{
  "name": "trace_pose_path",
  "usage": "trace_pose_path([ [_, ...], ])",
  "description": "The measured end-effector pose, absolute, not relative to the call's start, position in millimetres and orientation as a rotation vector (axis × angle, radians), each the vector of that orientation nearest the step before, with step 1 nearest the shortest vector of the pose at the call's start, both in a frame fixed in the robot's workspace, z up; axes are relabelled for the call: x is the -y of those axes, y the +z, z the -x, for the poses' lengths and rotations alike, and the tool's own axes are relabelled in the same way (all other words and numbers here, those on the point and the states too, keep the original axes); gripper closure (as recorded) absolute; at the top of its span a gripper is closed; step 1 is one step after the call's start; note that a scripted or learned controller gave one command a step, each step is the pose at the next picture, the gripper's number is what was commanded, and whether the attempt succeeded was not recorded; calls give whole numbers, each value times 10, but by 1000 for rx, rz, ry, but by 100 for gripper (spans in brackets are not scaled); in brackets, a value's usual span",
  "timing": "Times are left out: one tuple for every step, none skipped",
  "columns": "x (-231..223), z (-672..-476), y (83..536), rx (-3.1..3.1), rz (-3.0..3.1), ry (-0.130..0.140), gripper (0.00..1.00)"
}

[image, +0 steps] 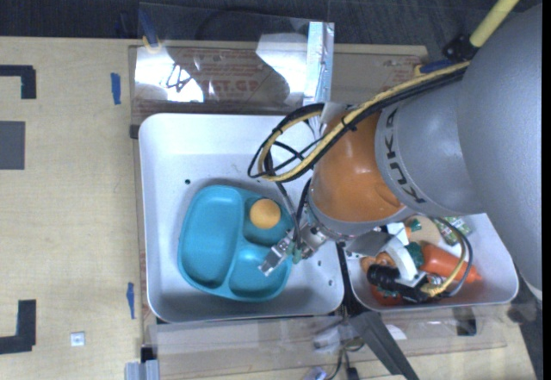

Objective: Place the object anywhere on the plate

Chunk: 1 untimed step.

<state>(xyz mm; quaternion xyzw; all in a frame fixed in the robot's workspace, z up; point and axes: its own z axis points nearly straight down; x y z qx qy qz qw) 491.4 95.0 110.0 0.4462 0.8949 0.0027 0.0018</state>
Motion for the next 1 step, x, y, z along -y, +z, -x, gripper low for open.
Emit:
trace_pose_path([
  [-103,-4810,1859,-3039,-768,2,0],
])
